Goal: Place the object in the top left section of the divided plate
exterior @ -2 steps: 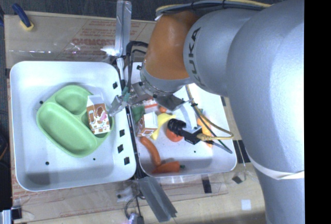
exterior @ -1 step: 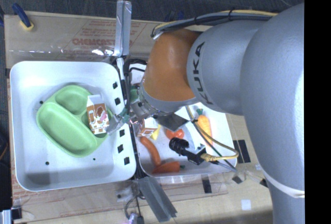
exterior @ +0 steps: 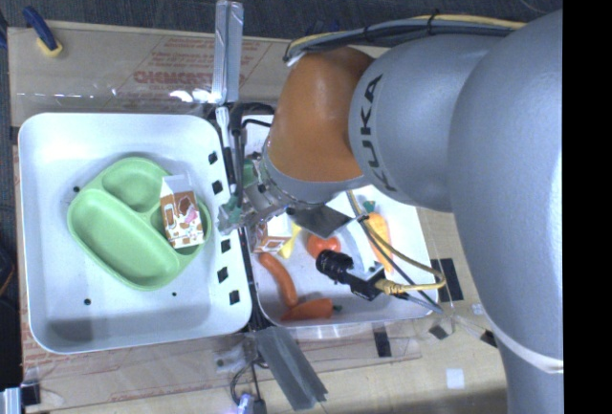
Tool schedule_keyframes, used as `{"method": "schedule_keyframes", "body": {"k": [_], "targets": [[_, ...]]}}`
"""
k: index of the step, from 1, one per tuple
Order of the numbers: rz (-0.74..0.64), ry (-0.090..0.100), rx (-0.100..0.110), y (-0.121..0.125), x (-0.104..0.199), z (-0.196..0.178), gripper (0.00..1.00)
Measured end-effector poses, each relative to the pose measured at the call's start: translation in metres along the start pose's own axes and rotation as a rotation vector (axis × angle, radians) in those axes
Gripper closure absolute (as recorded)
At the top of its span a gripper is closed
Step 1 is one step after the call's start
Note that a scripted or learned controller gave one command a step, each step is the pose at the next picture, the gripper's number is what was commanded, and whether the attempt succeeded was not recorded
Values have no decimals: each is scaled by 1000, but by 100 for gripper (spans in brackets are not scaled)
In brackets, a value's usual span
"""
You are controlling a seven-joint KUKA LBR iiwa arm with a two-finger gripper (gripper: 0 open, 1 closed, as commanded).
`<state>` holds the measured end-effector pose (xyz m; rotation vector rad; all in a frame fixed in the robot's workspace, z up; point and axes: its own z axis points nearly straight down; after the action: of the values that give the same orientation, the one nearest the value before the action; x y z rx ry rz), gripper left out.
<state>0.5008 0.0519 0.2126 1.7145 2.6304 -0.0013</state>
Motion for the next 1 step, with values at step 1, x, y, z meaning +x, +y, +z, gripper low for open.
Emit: {"method": "schedule_keyframes", "body": {"k": [1], "targets": [[-94,1,0,58,-2,22,100]]}}
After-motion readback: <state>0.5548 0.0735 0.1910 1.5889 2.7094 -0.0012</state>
